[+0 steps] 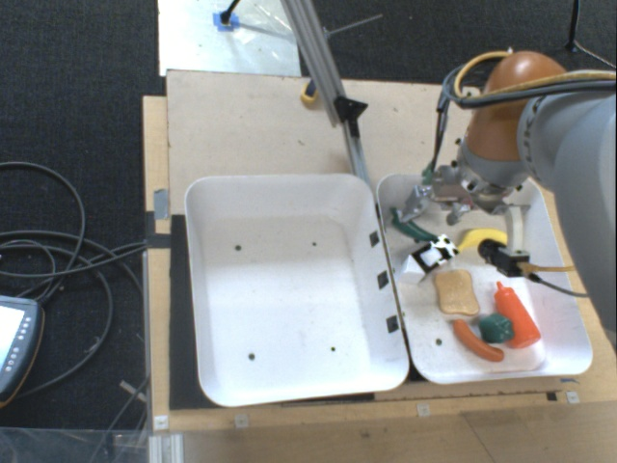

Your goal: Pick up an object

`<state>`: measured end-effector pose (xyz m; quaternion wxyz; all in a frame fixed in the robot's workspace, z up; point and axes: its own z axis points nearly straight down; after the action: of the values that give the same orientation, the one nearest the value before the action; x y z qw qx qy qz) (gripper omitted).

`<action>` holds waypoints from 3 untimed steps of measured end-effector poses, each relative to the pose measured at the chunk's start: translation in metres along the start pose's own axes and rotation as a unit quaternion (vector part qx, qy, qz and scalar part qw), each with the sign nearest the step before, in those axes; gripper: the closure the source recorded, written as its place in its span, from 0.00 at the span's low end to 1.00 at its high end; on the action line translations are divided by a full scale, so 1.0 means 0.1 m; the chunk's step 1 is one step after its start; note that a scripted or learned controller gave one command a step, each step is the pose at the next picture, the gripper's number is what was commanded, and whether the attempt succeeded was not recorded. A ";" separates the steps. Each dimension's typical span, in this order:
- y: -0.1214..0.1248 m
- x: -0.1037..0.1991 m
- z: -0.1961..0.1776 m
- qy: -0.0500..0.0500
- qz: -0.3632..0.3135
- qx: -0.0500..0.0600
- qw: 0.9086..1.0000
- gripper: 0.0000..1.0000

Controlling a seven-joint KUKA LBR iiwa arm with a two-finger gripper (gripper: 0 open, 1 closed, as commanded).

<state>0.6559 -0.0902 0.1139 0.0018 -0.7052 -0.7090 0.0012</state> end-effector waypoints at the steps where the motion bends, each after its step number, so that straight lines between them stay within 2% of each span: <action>1: 0.02 -0.01 -0.15 0.000 0.000 -0.004 1.000 1.00; 2: 0.07 -0.04 -0.60 -0.001 0.001 -0.006 1.000 1.00; 3: 0.05 0.06 -1.18 -0.001 -0.001 -0.006 1.000 1.00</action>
<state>0.6615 -0.0846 0.2321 -0.0033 -0.7048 -0.7094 -0.0027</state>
